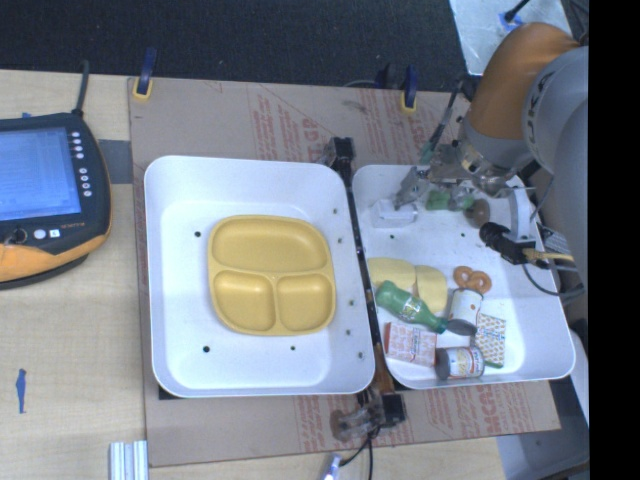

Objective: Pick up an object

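Observation:
My gripper [412, 190] hangs low over the far left corner of the right bin [545, 313], reaching in from the right. A small green thing [438, 199] and a brown round thing [481, 210] lie just right of it, partly under the wrist. Nearer the front of this bin lie a green bottle [408, 307], two pale yellow pieces [412, 278], a pretzel [472, 280], a small can [465, 305], a second can [460, 363] on its side and a red-and-white packet [411, 344]. Nothing shows held in the gripper.
The left bin [170, 268] holds a yellow divided plate [271, 273]. A tablet-like controller [45, 183] sits at the far left of the bench. Clamps [144, 73] pin the cardboard at the back edge.

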Robot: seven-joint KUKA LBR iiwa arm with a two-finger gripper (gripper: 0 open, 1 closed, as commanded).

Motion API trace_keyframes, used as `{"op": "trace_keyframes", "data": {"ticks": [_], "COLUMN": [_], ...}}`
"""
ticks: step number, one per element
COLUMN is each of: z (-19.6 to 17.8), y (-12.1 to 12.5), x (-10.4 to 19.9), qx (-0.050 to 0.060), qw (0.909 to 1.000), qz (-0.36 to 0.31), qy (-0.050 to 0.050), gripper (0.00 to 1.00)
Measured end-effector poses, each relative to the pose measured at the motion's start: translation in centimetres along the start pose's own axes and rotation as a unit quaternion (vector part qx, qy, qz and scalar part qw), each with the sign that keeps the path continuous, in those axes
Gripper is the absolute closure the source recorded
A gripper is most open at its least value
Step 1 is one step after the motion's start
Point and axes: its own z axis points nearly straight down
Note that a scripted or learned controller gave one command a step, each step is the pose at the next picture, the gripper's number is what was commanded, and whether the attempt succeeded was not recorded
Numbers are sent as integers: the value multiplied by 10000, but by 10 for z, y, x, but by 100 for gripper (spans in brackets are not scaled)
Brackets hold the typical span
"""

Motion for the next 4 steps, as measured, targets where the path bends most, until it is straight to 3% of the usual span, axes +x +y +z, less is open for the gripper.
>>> {"op": "trace_keyframes", "data": {"ticks": [1,2,3,4], "z": [-64,43,-7,43], "y": [-1,-84,-87,-1], "x": [-69,-44,-101,-50], "qx": [-2,20,1,23], "qw": [10000,10000,10000,10000], "qz": [11,-8,8,-5], "qy": [-10,-9,-15,0], "gripper": [0,0,0,0]}}
